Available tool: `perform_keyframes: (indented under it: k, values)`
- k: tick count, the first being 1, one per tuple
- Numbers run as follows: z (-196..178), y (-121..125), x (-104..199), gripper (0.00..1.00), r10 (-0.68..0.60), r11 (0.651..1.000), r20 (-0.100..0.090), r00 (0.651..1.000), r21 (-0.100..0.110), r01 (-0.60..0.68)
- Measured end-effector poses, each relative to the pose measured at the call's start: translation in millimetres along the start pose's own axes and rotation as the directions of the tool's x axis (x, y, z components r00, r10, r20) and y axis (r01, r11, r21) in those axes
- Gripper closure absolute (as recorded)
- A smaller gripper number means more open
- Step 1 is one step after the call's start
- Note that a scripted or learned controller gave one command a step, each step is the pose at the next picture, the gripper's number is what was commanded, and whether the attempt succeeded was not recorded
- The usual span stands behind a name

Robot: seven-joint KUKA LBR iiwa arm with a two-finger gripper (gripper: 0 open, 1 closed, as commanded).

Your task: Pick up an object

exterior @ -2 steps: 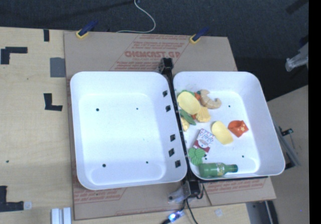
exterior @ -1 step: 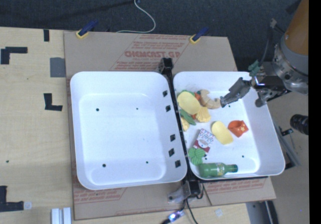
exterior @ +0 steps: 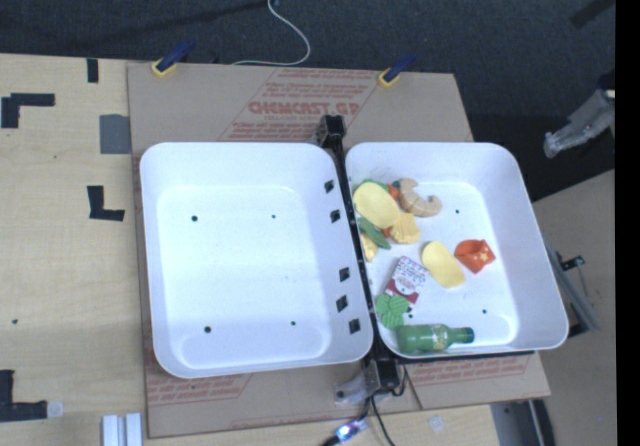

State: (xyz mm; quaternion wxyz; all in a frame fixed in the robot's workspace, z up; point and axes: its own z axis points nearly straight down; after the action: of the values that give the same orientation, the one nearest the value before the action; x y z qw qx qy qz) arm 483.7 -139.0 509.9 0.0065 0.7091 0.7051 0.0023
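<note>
The right bin [exterior: 505,204] holds a jumble of small objects. A yellow rounded piece [exterior: 374,202] lies at its left wall, with a tan and brown piece [exterior: 418,200] beside it. Near the middle are a pale yellow lump [exterior: 442,264] and a red item [exterior: 475,254]. A white and red packet [exterior: 407,276] lies above a green leafy piece [exterior: 392,309]. Along the front wall, a green bottle [exterior: 432,337] lies on its side. A grey part that looks like my gripper [exterior: 575,129] hangs at the right edge, outside and beyond the right bin, apart from every object.
The left bin [exterior: 240,254] sits against the right one on a cardboard sheet [exterior: 300,104]. Black clips [exterior: 345,274] line the wall shared by the bins. A cable [exterior: 285,24] runs over the dark floor at the back.
</note>
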Motion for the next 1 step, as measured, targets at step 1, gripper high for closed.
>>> perform_keyframes:
  k: [1]
  values:
    - [90.6,-1.8,72.8,0.00,-0.013,1.000,-0.008,1.000,0.023,0.013]
